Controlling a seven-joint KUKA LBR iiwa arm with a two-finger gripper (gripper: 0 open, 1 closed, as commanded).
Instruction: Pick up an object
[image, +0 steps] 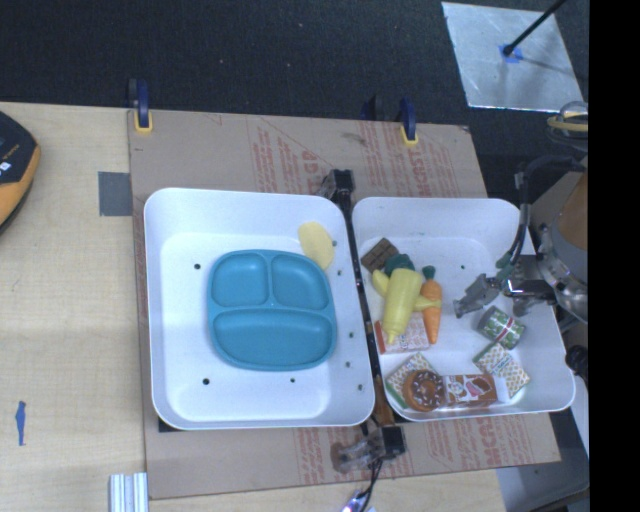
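Bins and their contents, with the gripper over the right bin

Cardboard (250, 160) covers the bench under both bins, held by blue clamps (142, 103) at its far edge. Nearest the camera in the right bin (440, 215) lies a flat printed packet showing a doughnut (440, 388), along the front wall. Just beyond it on the right sits a small checkered packet (502, 368), and behind that a small green can (500, 326) on its side. Further in, toward the bin's left wall, a yellow bottle-shaped toy (398, 300) lies lengthwise, touching an orange carrot (431, 308) on its right, both resting partly on a flat card (400, 338). A dark green piece (402, 264) and a brown bar (376, 255) lie at the far end of that cluster.

The gripper (477, 296) hangs over the right half of this bin, reaching in from the right, just beyond the green can and well apart from the carrot. Its dark fingers (470, 300) appear spread somewhat, with nothing seen between them.

The left bin (160, 300) holds a blue divided plate (271, 308) near its middle, with three compartments, all bare. A pale yellow lemon-like object (316, 242) lies at the plate's far right corner, touching or nearly touching its rim, close to the wall shared with the right bin.

Beyond the bins on the far left, a yellow and black object (15, 170) rests on the wooden bench.
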